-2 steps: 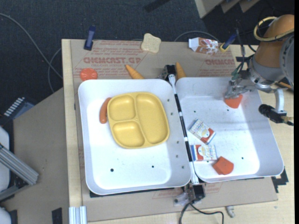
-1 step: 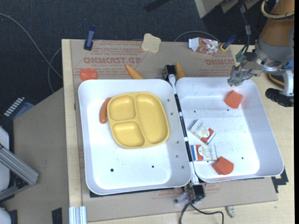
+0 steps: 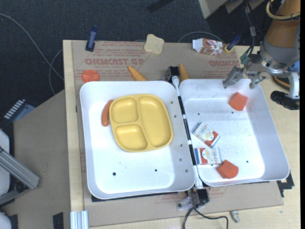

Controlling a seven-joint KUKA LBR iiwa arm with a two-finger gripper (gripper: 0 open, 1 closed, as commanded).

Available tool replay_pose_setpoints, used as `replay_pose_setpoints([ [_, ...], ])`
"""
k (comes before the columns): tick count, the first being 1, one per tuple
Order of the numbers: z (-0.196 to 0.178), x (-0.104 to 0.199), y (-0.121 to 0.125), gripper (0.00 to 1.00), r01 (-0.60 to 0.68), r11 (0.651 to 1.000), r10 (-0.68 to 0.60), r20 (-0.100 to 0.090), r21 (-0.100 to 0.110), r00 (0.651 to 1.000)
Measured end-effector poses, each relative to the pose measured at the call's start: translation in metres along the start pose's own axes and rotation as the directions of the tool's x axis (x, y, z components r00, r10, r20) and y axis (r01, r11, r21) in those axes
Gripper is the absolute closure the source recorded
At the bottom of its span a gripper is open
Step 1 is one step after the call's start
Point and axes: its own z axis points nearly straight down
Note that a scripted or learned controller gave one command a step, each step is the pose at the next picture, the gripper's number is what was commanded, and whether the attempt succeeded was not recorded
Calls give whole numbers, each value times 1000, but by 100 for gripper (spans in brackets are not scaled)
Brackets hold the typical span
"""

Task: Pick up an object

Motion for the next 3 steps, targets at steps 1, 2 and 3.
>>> replay_pose_setpoints([
  [1, 101, -42, -1, 0, 2, 1000, -2, -17, 13, 1000],
  [2, 85, -47, 2, 100, 2, 1000, -2, -2, -4, 1000],
  [3, 97, 13, 2, 100, 1, 1000, -1, -1, -6, 1000],
])
